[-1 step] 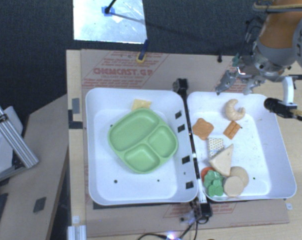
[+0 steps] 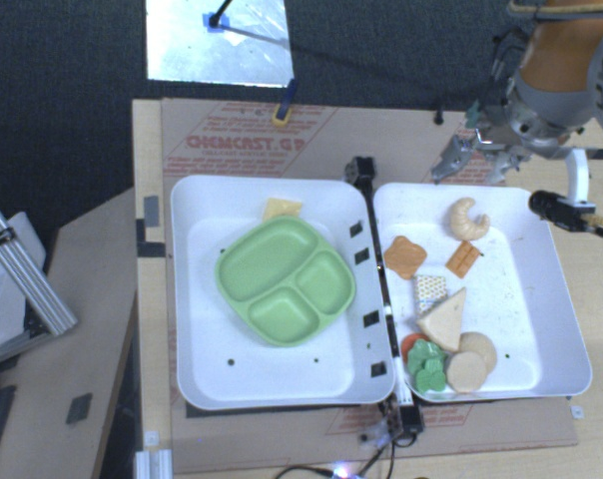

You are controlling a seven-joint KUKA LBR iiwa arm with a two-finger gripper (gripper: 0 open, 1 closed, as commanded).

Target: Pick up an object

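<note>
My gripper (image 2: 473,166) hangs over the far rim of the right bin (image 2: 556,297), its two fingers spread open with nothing between them. Below it in that bin lie a pale croissant (image 2: 468,218), a brown toast slice (image 2: 404,257), an orange wafer (image 2: 463,258), a checkered cracker (image 2: 431,287), a cheese wedge (image 2: 444,318), two round biscuits (image 2: 471,362), a green piece (image 2: 428,371) and a red piece (image 2: 412,345). The croissant is the nearest to the gripper, just in front of it.
The left bin (image 2: 197,307) holds a green divided plate (image 2: 285,280) and a small yellow piece (image 2: 282,208) at its far side. A black divider (image 2: 373,267) runs between the bins. A black cylinder (image 2: 556,208) juts over the right bin's far right corner.
</note>
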